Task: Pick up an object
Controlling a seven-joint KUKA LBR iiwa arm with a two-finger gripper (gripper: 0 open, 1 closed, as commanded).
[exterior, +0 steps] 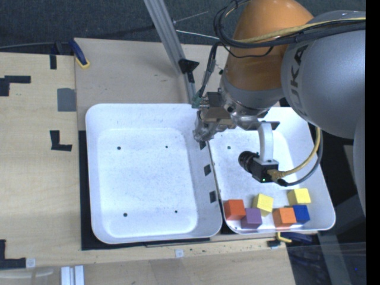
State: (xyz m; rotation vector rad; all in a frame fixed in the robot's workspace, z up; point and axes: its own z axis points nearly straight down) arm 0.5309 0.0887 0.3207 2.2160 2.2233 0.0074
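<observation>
Several small blocks lie along the near edge of the right bin [230, 171]: an orange block [234, 208], a purple block [253, 217], a yellow block [264, 202], a second orange block [285, 216], a blue block [301, 213] and a second yellow block [300, 196]. My gripper [205, 132] hangs at the far left of the right bin, over the rim shared with the left bin. It is well away from the blocks, and I see nothing in it. The bulky wrist hides its tips.
The left white bin [95, 123] has only a few dark specks on its floor. A slanted metal pole [166, 28] rises behind the bins. A black unit on a cable [255, 165] hangs from the arm over the right bin. Black tape marks [58, 140] dot the bench at left.
</observation>
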